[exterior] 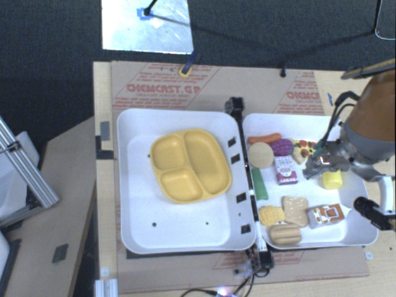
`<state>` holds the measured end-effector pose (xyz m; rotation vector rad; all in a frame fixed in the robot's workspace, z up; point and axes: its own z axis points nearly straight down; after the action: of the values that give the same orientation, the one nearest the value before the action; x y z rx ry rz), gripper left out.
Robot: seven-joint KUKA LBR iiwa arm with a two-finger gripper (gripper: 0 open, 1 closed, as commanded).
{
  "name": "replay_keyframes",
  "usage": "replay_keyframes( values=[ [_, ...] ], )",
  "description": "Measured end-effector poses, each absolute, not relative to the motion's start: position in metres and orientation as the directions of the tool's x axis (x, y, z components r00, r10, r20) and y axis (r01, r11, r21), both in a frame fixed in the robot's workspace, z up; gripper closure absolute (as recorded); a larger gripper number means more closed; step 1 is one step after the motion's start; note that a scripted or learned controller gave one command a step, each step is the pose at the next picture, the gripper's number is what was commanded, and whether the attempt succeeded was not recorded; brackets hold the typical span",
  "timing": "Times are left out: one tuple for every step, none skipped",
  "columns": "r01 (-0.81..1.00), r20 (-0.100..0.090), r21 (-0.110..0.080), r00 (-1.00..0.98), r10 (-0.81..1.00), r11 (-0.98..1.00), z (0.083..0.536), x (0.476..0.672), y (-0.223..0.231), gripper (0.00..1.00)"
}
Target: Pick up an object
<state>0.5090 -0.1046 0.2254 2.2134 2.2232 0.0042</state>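
Currently the gripper (322,164) is positioned low inside the right bin (365,231), near that bin's far right portion, with the grey wrist and orange band rising to the right of it. Finger state cannot be determined from this view; no object is visibly held. The nearest candidate is the yellow block (333,179), which lies just beside the gripper, on its near side and slightly to the right, close to or touching it; contact cannot be confirmed. The block appears compact, with no marked long axis, so finger orientation is judged non-critical. Other items lie further left: the pizza slice (304,146), the pink carton (286,169) and the purple grapes (282,147). The left bin (142,228) holds a yellow divided tray (189,164), well apart from the gripper. A short shift toward the block is likely required.
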Motion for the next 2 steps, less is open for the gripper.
replay_keyframes(
  values=[
    [1.0,0.001,0.005,-0.01,1.0,0.01,0.236,0.539,-0.061,1.0],
    [1.0,0.002,0.004,-0.01,1.0,0.01,0.237,0.578,-0.012,1.0]
  ],
)
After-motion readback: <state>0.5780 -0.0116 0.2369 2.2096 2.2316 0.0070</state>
